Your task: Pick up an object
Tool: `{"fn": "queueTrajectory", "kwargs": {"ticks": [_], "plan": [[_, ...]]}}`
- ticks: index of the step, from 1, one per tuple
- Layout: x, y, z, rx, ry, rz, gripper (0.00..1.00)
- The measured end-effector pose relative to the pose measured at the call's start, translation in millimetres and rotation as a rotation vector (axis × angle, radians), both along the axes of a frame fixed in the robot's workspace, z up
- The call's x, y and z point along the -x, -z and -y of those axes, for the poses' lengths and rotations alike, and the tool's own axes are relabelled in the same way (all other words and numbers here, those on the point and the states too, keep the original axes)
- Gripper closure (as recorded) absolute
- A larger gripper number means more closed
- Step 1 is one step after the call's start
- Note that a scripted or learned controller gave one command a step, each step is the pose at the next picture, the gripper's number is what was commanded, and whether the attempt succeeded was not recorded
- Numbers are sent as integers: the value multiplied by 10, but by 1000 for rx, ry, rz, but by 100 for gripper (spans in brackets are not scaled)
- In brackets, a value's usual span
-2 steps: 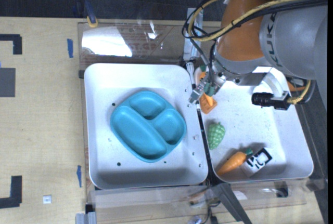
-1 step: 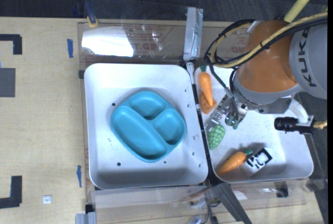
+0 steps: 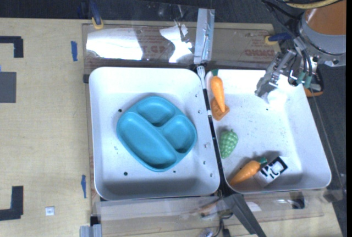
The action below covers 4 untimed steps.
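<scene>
Pale wooden table (image 3: 44,137) carries two bins, and in the right bin (image 3: 297,137) lie two carrots (image 3: 218,97), a green berry (image 3: 229,142) and a tag, while the fingers (image 3: 268,85) hover empty at its upper edge, their spread unclear, so the reach likely comes next.

blue divided plate (image 3: 157,132) — in left bin (image 3: 104,93); blue tape marks (image 3: 73,50) — on bench (image 3: 38,120)
</scene>
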State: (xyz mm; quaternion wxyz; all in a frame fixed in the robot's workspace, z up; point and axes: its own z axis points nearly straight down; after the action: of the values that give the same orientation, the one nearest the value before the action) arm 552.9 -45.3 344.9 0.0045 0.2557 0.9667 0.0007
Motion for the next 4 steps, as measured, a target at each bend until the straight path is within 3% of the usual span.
{"fn": "queueTrajectory", "kwargs": {"ticks": [1, 2, 3, 4], "plan": [[606, 1501, 114, -2, -46, -11, 100], [726, 1444, -224, -1, -136, -8, 100], [368, 668, -54, 1, -207, -3, 100], [-157, 1513, -598, -2, -7, -11, 100]]}}
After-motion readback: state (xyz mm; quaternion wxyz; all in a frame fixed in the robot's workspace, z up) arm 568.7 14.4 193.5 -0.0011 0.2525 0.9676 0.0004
